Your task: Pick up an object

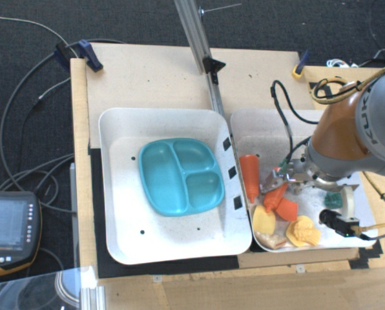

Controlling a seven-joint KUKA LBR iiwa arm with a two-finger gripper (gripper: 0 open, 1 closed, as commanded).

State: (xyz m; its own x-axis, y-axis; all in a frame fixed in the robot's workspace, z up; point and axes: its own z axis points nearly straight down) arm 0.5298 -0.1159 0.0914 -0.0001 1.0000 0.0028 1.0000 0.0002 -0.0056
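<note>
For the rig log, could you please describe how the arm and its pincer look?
The arm is grey with a broad orange band above the wrist and black cables looping beside it. The pincer is a small metallic piece.

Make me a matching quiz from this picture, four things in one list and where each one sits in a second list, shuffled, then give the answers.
Things:
1. teal divided plate
2. orange carrot-shaped toy
3. yellow lumpy toy
4. gripper

Places:
A. right bin, along its left wall
B. near corner of the right bin
C. middle of the left bin
D. over the right bin, above the orange pieces

Pairs: 1-C, 2-A, 3-B, 4-D
</note>
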